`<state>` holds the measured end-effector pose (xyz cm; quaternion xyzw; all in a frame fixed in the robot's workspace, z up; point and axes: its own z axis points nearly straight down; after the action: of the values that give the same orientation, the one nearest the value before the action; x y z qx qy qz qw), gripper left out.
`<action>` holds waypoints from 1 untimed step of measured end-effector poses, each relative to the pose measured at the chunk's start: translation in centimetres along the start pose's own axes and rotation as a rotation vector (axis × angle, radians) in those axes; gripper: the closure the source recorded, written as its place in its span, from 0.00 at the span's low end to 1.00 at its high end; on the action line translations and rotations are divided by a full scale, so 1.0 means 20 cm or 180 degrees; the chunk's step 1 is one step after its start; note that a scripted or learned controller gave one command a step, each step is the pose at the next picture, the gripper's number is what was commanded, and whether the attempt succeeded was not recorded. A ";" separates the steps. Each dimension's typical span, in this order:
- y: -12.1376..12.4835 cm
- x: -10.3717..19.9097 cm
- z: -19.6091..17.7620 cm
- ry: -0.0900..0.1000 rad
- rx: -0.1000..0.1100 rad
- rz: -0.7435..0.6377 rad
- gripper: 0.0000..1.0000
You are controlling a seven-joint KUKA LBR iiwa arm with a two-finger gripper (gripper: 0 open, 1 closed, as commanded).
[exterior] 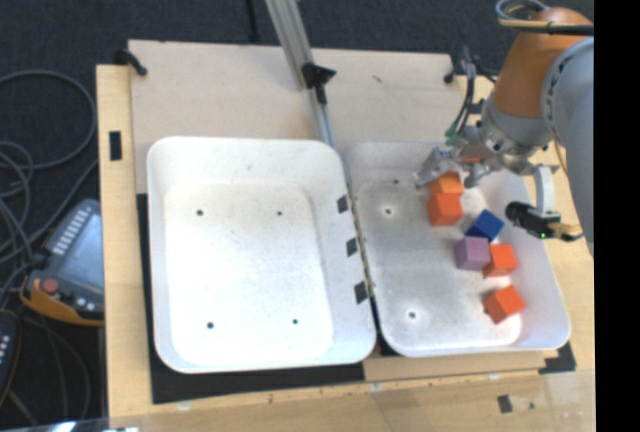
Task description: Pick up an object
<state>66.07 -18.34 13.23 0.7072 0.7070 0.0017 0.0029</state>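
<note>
Several small blocks lie in the right bin. A tall orange block stands nearest the bin's far side. Near it are a blue block, a purple block and two more orange blocks. My gripper hangs directly over the top of the tall orange block, at or just above it. From this angle the wrist hides whether it touches the block.
The left bin sits beside the right one, their rims meeting at the middle. A slanted metal bar rises from behind the bins. Cables and a handheld pendant lie off the bench at left.
</note>
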 end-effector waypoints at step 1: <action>0.00 -0.01 -0.04 -0.0008 0.0007 -0.0007 1.00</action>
<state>66.04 -18.48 14.03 0.7064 0.7078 0.0000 0.0030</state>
